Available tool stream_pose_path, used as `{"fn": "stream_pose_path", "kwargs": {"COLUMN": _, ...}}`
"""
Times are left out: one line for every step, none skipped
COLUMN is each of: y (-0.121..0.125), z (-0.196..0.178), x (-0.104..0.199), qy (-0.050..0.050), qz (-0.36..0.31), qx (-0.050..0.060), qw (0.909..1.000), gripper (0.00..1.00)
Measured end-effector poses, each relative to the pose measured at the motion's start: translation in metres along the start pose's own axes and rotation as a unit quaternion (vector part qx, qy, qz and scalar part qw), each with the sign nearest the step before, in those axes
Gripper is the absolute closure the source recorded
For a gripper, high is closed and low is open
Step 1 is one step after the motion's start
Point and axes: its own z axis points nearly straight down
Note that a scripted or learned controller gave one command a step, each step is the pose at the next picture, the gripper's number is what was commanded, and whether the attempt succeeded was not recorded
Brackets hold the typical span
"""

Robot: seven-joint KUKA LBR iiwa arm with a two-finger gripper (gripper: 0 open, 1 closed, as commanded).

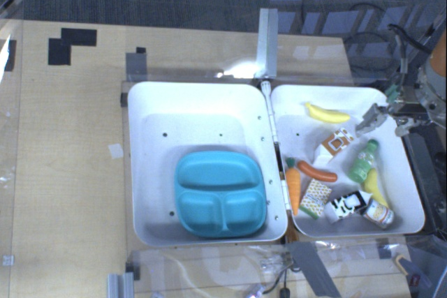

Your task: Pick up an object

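My gripper (387, 121) hangs over the upper right part of the right bin (299, 108). It is open, and nothing sits between its fingers. A yellow banana (327, 113) lies just to its left. A green bottle (363, 162) lies below it, beside a small orange-and-white box (336, 142). Lower in the bin are a red sausage (316, 172), an orange carrot (293, 190), a patterned box (315, 199), a black-and-white toy (347, 206), a yellow piece (374, 185) and a small jar (379, 215).
The left bin (150, 150) holds a blue divided plate (220, 192). A metal post (268, 42) stands behind the wall that the two bins share. Cables and the arm's base crowd the right edge.
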Motion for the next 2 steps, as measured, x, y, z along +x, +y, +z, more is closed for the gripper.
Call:
{"fn": "stream_pose_path", "kwargs": {"y": 0.005, "z": 0.130, "x": 0.017, "qy": 0.001, "qz": -0.060, "qx": 0.001, "qw": 0.9982, "gripper": 0.00}}
{"fn": "stream_pose_path", "kwargs": {"y": 0.058, "z": 0.163, "x": -0.026, "qy": -0.004, "qz": -0.054, "qx": -0.016, "qw": 0.9984, "gripper": 0.00}}
